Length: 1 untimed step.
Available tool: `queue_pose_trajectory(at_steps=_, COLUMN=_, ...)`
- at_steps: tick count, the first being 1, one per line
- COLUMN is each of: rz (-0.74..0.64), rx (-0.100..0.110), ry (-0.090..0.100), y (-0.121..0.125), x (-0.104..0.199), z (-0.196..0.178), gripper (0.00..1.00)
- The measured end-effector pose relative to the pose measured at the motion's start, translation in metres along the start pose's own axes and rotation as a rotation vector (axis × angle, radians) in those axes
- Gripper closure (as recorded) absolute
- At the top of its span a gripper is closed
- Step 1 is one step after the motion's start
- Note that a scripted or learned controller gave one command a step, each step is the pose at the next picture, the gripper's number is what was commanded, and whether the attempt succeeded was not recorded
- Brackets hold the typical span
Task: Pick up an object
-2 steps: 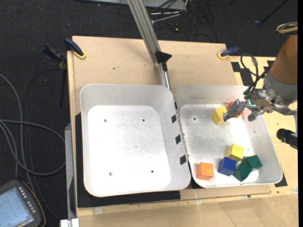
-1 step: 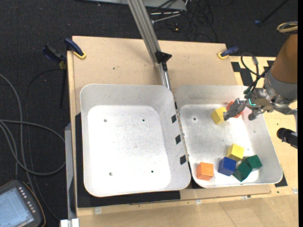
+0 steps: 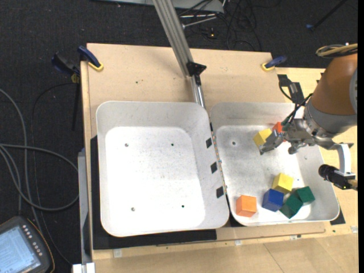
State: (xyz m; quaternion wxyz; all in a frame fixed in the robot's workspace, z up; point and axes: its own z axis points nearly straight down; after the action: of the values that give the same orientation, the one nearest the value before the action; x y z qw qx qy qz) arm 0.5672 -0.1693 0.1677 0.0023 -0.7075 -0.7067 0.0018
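In the right bin (image 3: 239, 152), my gripper (image 3: 281, 146) hangs over the upper middle, open, with nothing between its fingers. A small yellow block (image 3: 262, 136) lies just left of the left fingertip (image 3: 269, 145), beside it rather than between the two. Along the bin's front lie an orange block (image 3: 246, 205), a blue block (image 3: 273, 199), a second yellow block (image 3: 282, 182) and two green blocks (image 3: 305, 194) (image 3: 292, 207), clustered toward the front right corner.
The left bin (image 3: 151, 164) sits alongside, sharing a raised rim with black clips (image 3: 215, 166). A metal pole (image 3: 176, 33) slants in from the top toward the bins' junction. Clamps (image 3: 91, 58) (image 3: 274, 63) hold the wooden bench at its back corners.
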Motion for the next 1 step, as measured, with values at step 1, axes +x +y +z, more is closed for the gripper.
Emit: queue_pose_trajectory(at_steps=1, rz=-0.001, rx=0.001, ry=0.001, y=-0.0039, x=0.0062, z=0.0627, gripper=0.00)
